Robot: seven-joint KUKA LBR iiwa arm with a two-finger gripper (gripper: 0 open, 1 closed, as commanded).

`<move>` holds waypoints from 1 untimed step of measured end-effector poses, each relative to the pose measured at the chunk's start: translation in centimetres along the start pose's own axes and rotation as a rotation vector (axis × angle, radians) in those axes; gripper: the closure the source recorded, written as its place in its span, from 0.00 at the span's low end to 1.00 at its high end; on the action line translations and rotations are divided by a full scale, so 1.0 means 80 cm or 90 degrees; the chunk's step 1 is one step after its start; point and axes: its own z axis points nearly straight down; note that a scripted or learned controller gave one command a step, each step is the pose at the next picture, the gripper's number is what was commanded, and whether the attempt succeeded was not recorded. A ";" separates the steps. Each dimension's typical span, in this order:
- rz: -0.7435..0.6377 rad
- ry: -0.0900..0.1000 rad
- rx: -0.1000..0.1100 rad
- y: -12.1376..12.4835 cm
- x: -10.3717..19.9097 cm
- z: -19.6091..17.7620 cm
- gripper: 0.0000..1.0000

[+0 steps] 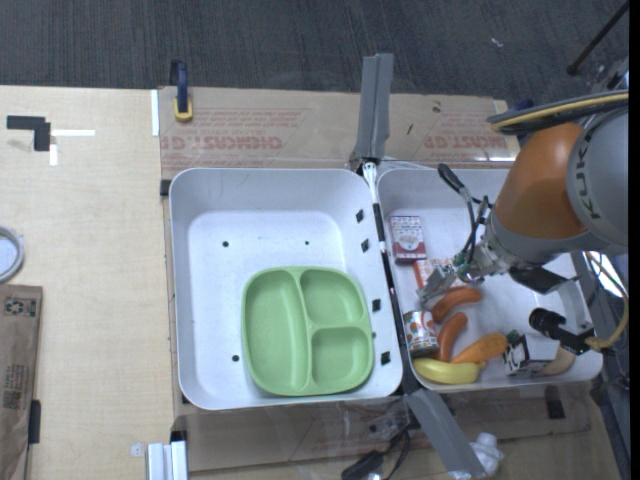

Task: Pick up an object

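**Pincer (440, 282) low in R bin, among toy food**

Pincer sits down near middle of R bin (415, 182), tip just beside the upper red sausage (460, 297), poss. touching it. Can't tell from this angle whether it's open or closed, or whether it has hold of anything.

Containers: 2 white bins side by side.
- L bin (182, 268): 1 green plate (262, 328) w/ 3 compartments, lying flat toward the near-right part.
- R bin: 1 red-and-white packet (407, 236) toward the far left; 1 small can (420, 333) by the left wall; 2 red sausages, the 2nd (452, 332) just nearer than the 1st, next to the can; 1 orange carrot (485, 347) to their right; 1 yellow banana (447, 371) along the near wall, touching the can's base.

Arm (540, 193): comes in from the right, orange band over the R bin's far-right part, wrist slanting down and left to the pincer.
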 end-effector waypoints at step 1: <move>0.000 0.000 0.000 0.000 -0.001 0.000 0.00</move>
